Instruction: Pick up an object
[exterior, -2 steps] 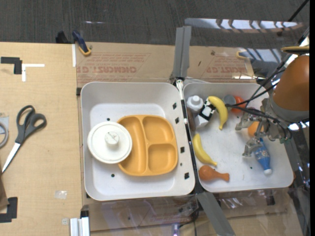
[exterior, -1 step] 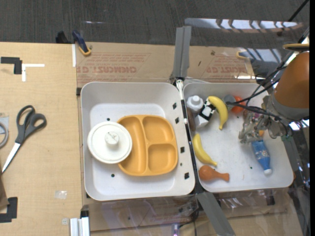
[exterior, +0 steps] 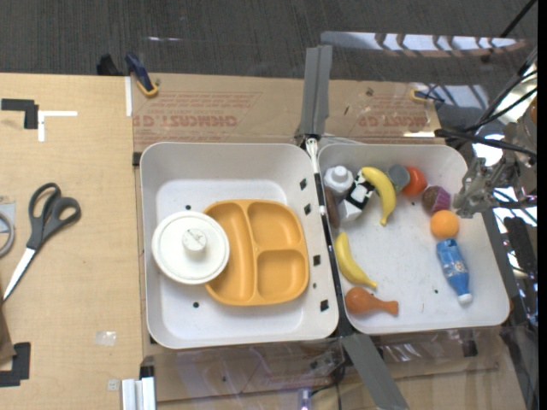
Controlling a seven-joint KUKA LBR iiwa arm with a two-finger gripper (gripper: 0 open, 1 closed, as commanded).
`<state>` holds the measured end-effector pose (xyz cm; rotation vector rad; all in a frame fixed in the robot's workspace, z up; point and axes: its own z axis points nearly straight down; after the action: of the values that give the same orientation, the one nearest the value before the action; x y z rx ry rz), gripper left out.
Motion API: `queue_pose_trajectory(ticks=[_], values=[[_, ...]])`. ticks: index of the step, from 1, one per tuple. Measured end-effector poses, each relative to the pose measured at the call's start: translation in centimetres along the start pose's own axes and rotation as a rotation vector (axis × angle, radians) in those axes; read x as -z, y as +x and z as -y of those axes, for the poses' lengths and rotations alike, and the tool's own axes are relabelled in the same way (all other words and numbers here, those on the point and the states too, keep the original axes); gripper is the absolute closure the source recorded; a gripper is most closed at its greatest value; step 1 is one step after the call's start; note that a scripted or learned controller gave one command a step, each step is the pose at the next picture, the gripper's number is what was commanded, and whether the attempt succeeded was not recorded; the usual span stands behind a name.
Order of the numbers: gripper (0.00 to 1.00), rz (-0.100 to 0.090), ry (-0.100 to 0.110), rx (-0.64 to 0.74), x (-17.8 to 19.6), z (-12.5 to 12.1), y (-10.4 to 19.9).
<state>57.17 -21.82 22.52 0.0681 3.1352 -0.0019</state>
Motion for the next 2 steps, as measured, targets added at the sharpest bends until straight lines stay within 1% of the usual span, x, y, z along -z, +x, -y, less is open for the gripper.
queue_pose_trajectory(ticks=[1,2], values=[[1.00,-0.002,0.000,-0.156,-13.23,-1.59,1.71],[0.00,-0.002,-0.001,-0.156,-13.24,-1.61,1.71]])
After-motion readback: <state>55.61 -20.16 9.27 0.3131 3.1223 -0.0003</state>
